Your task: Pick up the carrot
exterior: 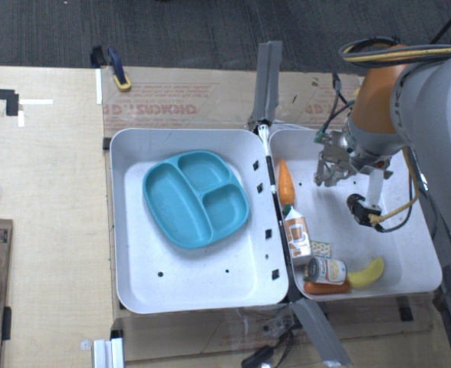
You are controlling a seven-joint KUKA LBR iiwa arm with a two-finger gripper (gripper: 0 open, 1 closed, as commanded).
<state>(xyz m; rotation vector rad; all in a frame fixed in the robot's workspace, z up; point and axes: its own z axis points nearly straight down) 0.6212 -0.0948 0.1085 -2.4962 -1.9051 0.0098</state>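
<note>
The carrot [285, 182] is orange and tapered. It lies in the right bin [409, 228] against the left wall, pointing toward the back. My gripper [329, 175] hangs over the same bin, a short way to the carrot's right and apart from it. It is open with nothing between its fingers. The grey arm with its orange band [379, 90] reaches in from the right above it.
At the front of the right bin lie a small carton [296, 236], a tin can [325, 269], a banana [367, 272] and an orange-red item [325, 287]. The left bin [133, 274] holds a blue divided plate [196, 198]. A black cable loop [363, 209] hangs below the wrist.
</note>
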